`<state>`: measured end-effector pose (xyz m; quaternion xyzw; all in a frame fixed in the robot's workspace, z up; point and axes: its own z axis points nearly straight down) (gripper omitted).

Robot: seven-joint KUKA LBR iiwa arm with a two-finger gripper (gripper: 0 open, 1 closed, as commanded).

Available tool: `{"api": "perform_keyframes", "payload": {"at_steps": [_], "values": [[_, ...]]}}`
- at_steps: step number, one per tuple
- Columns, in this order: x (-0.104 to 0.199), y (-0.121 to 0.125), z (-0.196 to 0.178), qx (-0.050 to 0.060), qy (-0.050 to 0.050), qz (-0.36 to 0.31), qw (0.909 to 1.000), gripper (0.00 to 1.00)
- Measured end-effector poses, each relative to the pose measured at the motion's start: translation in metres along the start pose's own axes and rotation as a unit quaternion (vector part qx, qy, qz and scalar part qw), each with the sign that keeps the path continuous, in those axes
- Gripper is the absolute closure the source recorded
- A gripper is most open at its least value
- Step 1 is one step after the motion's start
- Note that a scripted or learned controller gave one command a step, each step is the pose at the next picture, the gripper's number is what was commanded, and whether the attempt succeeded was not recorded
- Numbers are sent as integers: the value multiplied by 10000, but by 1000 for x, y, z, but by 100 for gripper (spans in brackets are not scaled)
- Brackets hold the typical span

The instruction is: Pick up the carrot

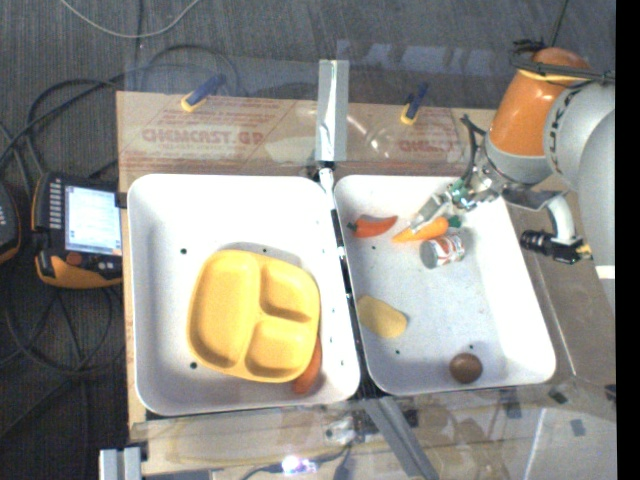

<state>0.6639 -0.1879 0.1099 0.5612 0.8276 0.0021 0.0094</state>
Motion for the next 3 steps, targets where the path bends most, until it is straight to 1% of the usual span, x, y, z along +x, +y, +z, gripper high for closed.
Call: {"api": "perform_keyframes", "payload": {"at_steps": [1, 2, 3], "values": [[8, 11, 21, 43, 33, 1600, 9871, 0], [6, 11, 10, 41, 0, 1595, 9872, 100], [56, 29, -80, 87, 47, 2086, 9780, 100]]}}
